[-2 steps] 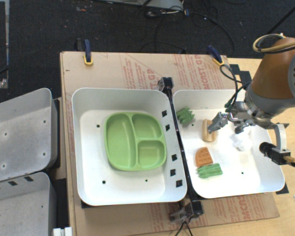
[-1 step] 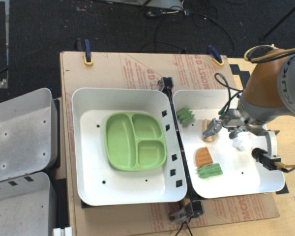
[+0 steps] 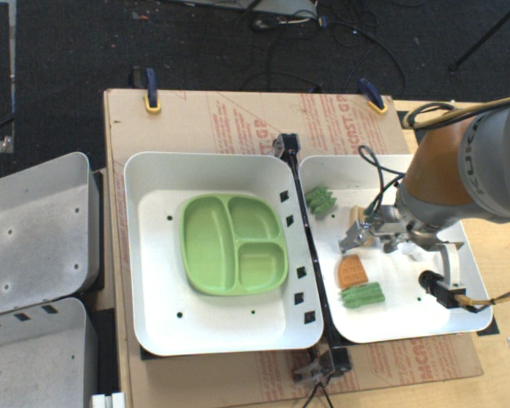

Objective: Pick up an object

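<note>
We judge that the approach step is in hand: the arm point(image 3: 459, 172) reaches in from the right of the frame, and its tool point(image 3: 357, 235) hangs low over the right bin point(image 3: 408, 325), just above the orange piece point(image 3: 352, 271). We cannot tell if the tool is wide or narrow, because its metal parts are small and blurred here, and we see no object held in it.

The things to pick lie in the right bin. The orange piece is in the lower middle of the frame, a green piece point(image 3: 362, 295) lies just below it, almost touching, and another green piece point(image 3: 320, 201) lies near the upper left corner of this bin. The left bin point(image 3: 153, 185) holds a green divided plate point(image 3: 235, 244).

For the next move, we think the tool must come down over one piece only, most likely the orange one, and close on it without pushing the green neighbour.

On the brown board point(image 3: 229, 121) of the counter we see red printed letters, but they are upside down and partly covered, so we cannot read them surely.
</note>
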You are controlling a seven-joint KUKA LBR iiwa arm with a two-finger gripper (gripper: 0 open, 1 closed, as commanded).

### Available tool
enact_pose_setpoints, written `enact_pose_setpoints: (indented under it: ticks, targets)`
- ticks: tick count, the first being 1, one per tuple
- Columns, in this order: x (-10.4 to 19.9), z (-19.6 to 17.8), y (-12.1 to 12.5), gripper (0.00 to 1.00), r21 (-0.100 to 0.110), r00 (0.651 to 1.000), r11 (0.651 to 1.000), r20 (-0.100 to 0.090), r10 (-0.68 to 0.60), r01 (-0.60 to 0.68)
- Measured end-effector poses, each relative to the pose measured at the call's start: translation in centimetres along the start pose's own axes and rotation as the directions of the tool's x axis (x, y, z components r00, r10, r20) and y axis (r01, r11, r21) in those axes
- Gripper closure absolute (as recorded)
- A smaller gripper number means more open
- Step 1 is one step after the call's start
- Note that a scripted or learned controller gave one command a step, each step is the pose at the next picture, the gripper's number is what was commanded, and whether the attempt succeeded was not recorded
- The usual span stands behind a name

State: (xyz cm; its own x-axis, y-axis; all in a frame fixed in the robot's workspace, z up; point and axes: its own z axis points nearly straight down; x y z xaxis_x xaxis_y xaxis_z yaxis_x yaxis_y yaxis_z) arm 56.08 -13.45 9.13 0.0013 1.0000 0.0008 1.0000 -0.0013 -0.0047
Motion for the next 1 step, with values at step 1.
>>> enact_pose_setpoints:
  ticks: [1]
  targets:
    - [-0.02, -1.32, 0.13, 1.0, -0.005, 1.0, 1.0, 0.001, 0.001, -0.001]
